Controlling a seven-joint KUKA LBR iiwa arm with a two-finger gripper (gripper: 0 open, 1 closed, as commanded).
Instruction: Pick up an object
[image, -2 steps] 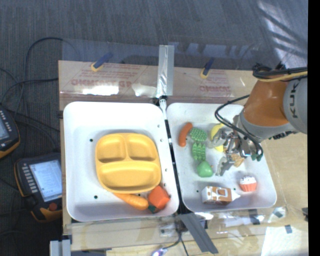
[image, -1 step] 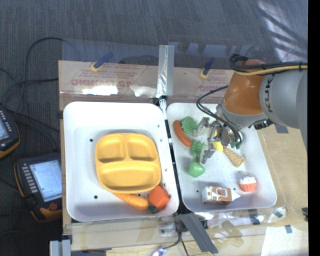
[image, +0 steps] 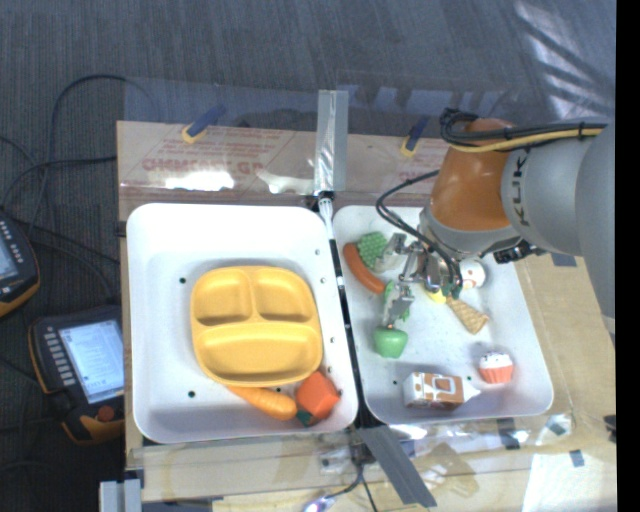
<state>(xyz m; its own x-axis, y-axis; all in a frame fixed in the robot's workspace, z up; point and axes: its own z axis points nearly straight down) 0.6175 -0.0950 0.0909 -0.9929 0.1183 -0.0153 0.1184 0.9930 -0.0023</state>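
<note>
An overhead, slanted view shows a worktop (image: 150, 150) carrying two shallow white bins side by side. The left bin (image: 160, 300) holds a yellow divided plate (image: 257, 325) at its centre, with a toy carrot (image: 268, 402) and an orange toy pepper (image: 318, 396) below it near the lower edge. The right bin (image: 525, 345) holds several toys: a sausage (image: 362, 268) and a green leafy piece (image: 372, 245) at its upper left, a green apple (image: 391, 342) in the middle, an ice-cream cone (image: 465, 315) to the right, a cupcake (image: 495, 368) at lower right, and a brown and white toy (image: 436, 390) along the lower edge. The grey arm with its orange band (image: 475, 190) reaches in from the upper right. Its end effector (image: 398, 298) hangs just above the green apple; whether it is spread or pressed together cannot be told.
</note>
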